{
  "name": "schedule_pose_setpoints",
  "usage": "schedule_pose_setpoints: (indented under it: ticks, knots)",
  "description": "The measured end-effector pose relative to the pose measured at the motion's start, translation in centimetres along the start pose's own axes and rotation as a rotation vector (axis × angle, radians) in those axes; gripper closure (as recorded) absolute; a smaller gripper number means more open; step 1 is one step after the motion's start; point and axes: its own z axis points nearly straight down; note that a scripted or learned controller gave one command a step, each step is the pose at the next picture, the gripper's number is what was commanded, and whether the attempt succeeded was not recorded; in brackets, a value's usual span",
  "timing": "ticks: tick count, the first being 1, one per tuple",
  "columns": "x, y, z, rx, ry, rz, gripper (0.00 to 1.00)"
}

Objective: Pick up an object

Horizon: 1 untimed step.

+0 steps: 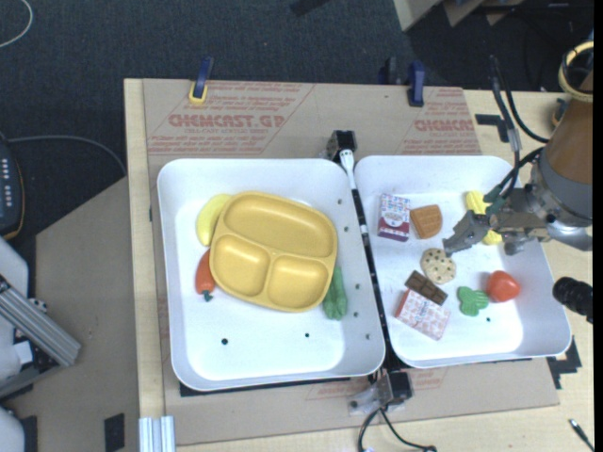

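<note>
Speckled round cookie (438, 266) (tan) — flat

This is a robotics lab. Two shallow white plastic bins (179, 281) sit on a protective-paper-covered desk (151, 158), its sheet held by yellow (199, 90) and blue (416, 83) clamps. Loose black cables (396, 422) trail off the front edge, dark carpet (141, 17) lies behind, and the bins hold toy food.

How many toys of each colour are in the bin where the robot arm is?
Red: 1, a tomato
Green: 1, a leafy piece
Yellow: 1, partly behind the arm
Orange-brown: 1, a block
Tan: 1, a cookie
Dark brown: 1, a bar
Red-and-white: 2, a carton and a packet
Total: 8
</note>
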Motion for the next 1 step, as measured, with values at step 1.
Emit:
schedule_pose_setpoints:
  ticks: [1]
  knots:
    - [0.02,0.18,-0.47,-0.01,-0.001,-0.003,0.0]
